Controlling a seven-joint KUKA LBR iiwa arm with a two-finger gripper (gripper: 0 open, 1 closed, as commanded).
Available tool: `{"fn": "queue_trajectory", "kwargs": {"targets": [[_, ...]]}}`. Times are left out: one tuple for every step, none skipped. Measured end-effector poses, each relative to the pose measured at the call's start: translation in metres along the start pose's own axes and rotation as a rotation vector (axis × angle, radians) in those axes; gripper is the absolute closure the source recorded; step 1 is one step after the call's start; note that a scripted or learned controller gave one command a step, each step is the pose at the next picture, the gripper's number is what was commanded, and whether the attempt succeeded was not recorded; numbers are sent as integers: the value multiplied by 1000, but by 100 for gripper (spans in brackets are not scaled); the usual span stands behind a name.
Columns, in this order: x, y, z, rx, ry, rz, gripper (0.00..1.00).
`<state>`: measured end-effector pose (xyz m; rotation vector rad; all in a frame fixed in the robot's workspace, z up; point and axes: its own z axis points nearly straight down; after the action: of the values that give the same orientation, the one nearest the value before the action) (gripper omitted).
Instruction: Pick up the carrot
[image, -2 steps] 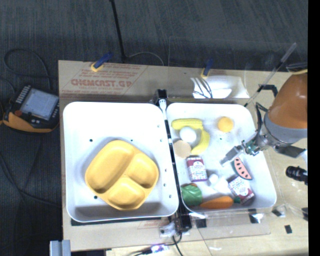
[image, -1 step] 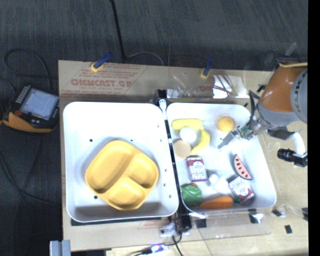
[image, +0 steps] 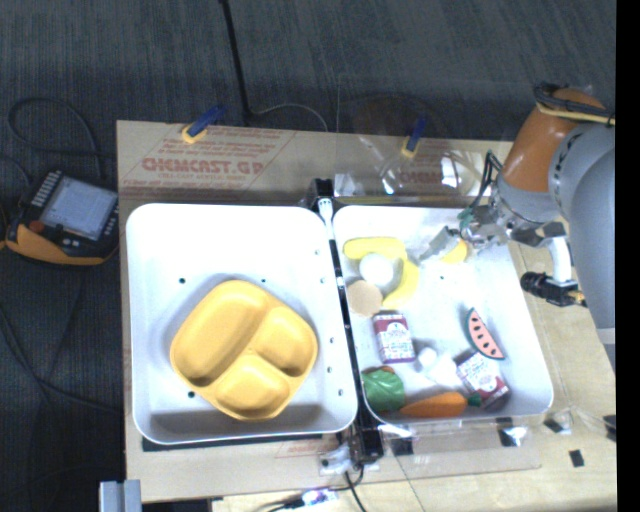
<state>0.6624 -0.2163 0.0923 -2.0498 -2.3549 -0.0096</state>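
Orange carrot lying untouched at 6 o'clock of right bin, just beside green vegetable; nothing done yet, whole pick left. Farther up: red packets, watermelon slice, egg on banana. Yellow divided dish alone in left bin. Claw poised at 1 o'clock corner of right bin, well apart from carrot; open or closed impossible to tell. Beyond, clear bag on bench.
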Motion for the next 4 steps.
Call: {"fn": "queue_trajectory", "kwargs": {"targets": [[-6, 6, -37, -11, -16, 186, 0], [70, -21, 5, -19, -23, 286, 0], [172, -78, -88, -11, -17, 387, 0], [238, -125, -86, -7, -17, 310, 0]]}}
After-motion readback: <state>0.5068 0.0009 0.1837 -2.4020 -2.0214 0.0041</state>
